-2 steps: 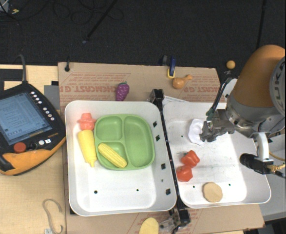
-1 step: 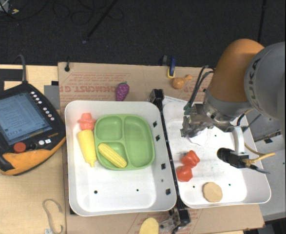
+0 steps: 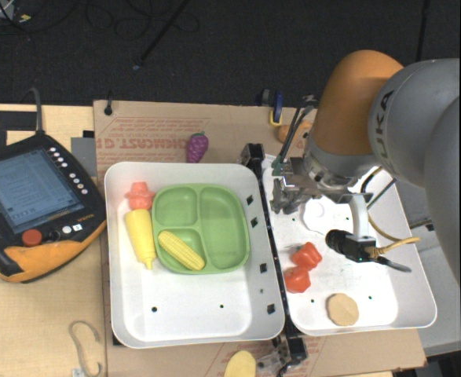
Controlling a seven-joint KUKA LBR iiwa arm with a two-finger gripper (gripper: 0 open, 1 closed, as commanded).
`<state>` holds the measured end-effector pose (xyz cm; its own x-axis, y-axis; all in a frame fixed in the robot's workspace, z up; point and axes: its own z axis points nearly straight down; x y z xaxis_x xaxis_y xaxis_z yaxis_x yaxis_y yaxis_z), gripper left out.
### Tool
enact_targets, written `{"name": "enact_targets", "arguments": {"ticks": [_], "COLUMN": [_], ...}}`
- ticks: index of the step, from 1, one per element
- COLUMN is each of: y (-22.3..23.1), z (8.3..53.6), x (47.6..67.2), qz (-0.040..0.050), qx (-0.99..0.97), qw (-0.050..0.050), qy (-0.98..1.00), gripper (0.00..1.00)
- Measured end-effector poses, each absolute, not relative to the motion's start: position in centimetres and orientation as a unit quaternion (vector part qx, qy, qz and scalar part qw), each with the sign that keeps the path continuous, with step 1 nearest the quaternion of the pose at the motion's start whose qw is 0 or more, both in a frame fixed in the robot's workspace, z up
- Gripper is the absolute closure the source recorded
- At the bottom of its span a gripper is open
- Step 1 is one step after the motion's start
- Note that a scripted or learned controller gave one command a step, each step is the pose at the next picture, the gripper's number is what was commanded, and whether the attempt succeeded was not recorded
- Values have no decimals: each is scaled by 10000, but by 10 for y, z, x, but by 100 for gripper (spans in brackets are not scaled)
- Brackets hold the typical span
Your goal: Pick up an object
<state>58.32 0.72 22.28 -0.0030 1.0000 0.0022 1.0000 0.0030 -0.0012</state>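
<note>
You have two white bins side by side on the counter. The left bin [image 3: 183,320] holds one green divided plate [image 3: 218,218] with one corn cob [image 3: 181,250] lying in its near-left compartment. Just beside the plate's left edge are one yellow bottle [image 3: 140,236] and one pink piece [image 3: 139,195] at the bottle's far end. The right bin [image 3: 387,289] holds three loose things. Two are red, the upper red piece [image 3: 306,254] and the lower red piece [image 3: 297,280], close together. The third, one tan disc [image 3: 342,309], lies nearer the front rim. Your tool [image 3: 287,199] sits low at that bin's far-left corner, apart from all three, with nothing seen in it. You cannot tell whether it is released or clenched. One purple piece [image 3: 197,146] lies outside, behind the left bin.
</note>
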Motion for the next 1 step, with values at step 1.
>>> {"name": "enact_targets", "arguments": {"ticks": [1], "y": [62], "z": [218], "x": [604], "qz": [-2], "qx": [-7059], "qw": [12], "qy": [-7083], "gripper": [100]}}
